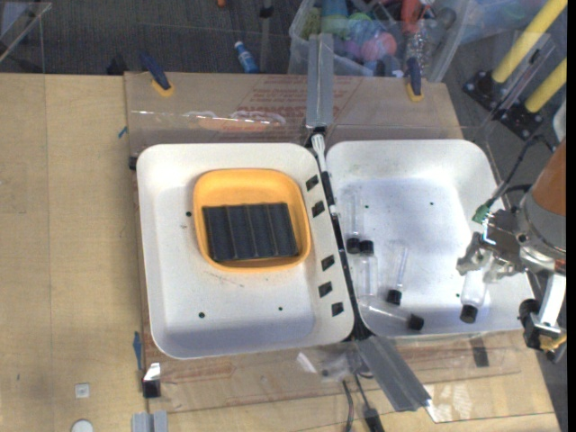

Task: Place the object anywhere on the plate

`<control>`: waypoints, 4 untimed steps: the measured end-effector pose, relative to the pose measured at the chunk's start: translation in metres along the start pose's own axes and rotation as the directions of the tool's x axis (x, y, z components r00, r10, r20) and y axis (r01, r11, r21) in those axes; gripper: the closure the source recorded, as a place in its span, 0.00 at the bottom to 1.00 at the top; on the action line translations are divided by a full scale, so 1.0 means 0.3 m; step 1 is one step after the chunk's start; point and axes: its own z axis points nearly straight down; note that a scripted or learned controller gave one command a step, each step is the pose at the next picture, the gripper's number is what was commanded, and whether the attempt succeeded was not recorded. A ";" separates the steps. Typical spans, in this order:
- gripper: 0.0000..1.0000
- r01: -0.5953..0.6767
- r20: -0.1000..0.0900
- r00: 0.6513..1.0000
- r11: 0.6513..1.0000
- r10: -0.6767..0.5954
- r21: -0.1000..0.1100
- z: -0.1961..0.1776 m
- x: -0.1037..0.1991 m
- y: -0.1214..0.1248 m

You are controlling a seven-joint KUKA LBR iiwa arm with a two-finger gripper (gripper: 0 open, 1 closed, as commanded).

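one dark ridged object [250,232] lies on the orange plate [209,196]; pincer [474,288] state unclear; no legible writing.

An orange, rounded-square plate [252,190] lies flat in the left white bin [171,268], toward its upper middle. A dark, ribbed rectangular object [250,232] rests flat on the plate, covering most of its centre and reaching the plate's near rim.
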 end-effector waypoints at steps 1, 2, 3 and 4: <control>1.00 0.243 0.001 0.970 0.970 -0.243 -0.004 -0.079 0.011 0.078; 1.00 0.439 0.001 0.899 0.898 -0.439 -0.005 0.042 0.094 0.236; 1.00 0.613 0.004 0.790 0.790 -0.613 -0.006 -0.037 0.165 0.366; 1.00 0.679 0.004 0.734 0.734 -0.679 -0.006 -0.051 0.236 0.456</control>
